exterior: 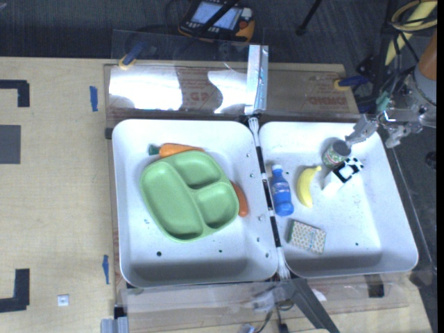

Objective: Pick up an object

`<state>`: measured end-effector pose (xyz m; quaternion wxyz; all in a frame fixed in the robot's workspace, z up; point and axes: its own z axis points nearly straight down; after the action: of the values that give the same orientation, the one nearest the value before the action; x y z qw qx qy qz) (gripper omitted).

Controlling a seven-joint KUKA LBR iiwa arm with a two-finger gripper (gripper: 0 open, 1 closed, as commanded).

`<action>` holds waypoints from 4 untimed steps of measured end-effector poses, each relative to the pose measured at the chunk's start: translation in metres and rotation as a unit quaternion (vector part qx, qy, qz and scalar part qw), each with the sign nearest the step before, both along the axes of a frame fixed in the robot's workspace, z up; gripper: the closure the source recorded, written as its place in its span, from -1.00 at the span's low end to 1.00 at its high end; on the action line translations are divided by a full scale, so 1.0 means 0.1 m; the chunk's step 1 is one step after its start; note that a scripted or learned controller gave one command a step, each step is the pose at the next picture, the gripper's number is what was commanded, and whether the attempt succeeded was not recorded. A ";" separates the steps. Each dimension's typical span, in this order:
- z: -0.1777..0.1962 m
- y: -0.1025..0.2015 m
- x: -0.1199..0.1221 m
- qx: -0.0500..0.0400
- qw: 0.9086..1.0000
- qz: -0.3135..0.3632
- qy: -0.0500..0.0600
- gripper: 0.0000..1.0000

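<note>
The gripper [340,159] hangs low over the right bin [388,252], near its back. The arm [409,116] comes in from the right side. I cannot tell if the claw is released or clenched, because its tip is a small, blurry mix of grey, black and white.

Nothing looks picked up yet. The nearest thing to grab is the yellow banana [306,185]. It lies just beside the claw, a little to the left and toward the front of the bin. Its long side runs from back to front. I think the claw needs only a short move that way.

A blue bottle [281,191] lies next to the banana, close to the wall between the bins. A small spotted packet [307,236] sits nearer the front.

In the left bin [132,255] a green divided plate [189,194] lies upside down or tilted. It hides most of an orange thing [182,148], maybe a carrot, so I cannot be sure what it is.
</note>
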<state>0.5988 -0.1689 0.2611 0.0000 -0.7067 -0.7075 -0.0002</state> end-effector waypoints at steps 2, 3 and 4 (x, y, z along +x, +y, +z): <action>-1.31 -0.32 -0.60 0.000 0.998 -0.067 0.000 -1.00; -1.74 -0.25 -1.13 0.002 0.998 -0.057 -0.003 -1.00; -1.64 -0.27 -1.13 0.000 0.998 -0.058 -0.004 1.00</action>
<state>0.4859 -0.1962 0.0972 -0.0032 -0.7466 -0.6653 -0.0031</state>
